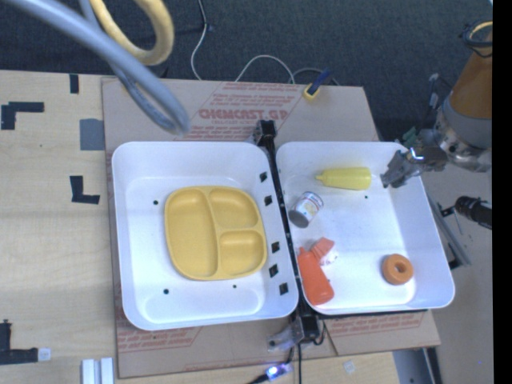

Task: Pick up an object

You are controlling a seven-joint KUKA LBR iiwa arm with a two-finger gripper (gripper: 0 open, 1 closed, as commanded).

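The right bin holds a yellow bottle lying on its side near the back, a small silver can by the divider, an orange spray bottle at the front left and an orange ring at the front right. My gripper hovers over the bin's right rim at the back, just right of the yellow bottle, with nothing seen between its fingers. The arm's orange band rises at the far right.
The left bin contains a yellow divided plate. A grey hose and yellow tube cross the upper left. Cables and a yellow-blue connector lie behind the bins on the cardboard sheet.
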